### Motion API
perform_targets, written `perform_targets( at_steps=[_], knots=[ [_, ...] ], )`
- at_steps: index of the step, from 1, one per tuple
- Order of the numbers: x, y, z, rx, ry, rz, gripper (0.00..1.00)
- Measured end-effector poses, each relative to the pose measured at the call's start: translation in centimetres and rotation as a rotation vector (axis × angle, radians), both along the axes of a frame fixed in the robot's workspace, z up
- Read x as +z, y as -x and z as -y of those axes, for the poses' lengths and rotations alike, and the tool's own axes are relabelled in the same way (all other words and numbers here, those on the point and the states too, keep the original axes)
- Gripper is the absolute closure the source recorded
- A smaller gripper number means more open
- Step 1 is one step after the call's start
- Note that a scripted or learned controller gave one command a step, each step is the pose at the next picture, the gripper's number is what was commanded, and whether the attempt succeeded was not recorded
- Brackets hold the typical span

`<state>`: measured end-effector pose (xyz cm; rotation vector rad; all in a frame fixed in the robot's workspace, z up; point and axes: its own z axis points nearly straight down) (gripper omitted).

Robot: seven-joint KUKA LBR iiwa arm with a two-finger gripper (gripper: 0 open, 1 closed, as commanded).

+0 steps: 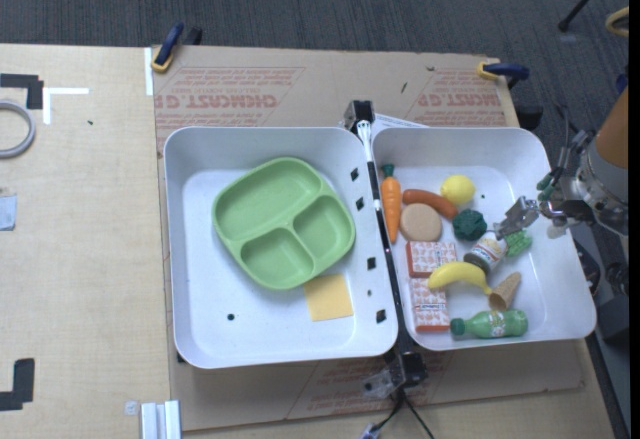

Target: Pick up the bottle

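A green bottle with a pale label lies on its side near the front wall of the right bin. A smaller bottle with a dark cap and a white label lies tilted in the middle of that bin, touching a banana. My gripper reaches in from the right, over the bin's right half, just up and right of the small bottle. It looks open, with nothing between its fingers. The green bottle is well in front of it.
The right bin also holds a carrot, a sausage, a lemon, broccoli, a cookie, an ice cream cone and two red-and-white packets. The left bin holds a green divided plate and a cheese slice.
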<state>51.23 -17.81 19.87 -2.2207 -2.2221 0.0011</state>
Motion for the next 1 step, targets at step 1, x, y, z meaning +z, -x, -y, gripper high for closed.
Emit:
perform_targets(
  at_steps=[1],
  knots=[
    [0.94,-0.03,0.04,0.000,0.001,0.000,1.00]
  ],
)
